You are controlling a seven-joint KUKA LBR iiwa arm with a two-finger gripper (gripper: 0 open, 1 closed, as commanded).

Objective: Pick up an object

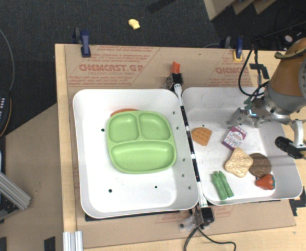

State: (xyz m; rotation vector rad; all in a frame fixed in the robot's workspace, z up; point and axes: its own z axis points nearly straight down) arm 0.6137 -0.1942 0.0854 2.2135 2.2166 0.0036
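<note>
From the camera above the bench, the gripper [243, 118] hangs over the far part of the right bin [215, 102]. I cannot tell if it is wide or narrow, because the wrist covers it from this side.

The nearest thing is a purple packet [234, 137], lying flat on the bin floor just below the gripper in the picture. I cannot tell if the two touch. The packet lies slanted: its long axis seems to run from the upper end, nearest the gripper, down and to the left, away from it.

To the left of the gripper, beyond the packet, lies an orange-brown cracker [201, 135], close to the wall between the bins. Further toward the near edge lie a beige biscuit [239, 162] and a dark brown cookie [260, 166], touching side by side. A small red piece [266, 181] lies just in front of the cookie. A green bundle of stalks [221, 185] lies near the front wall, and its long axis points up toward the cracker.

Well apart to the left, the left bin [90, 140] holds a green divided plate [140, 140].
</note>
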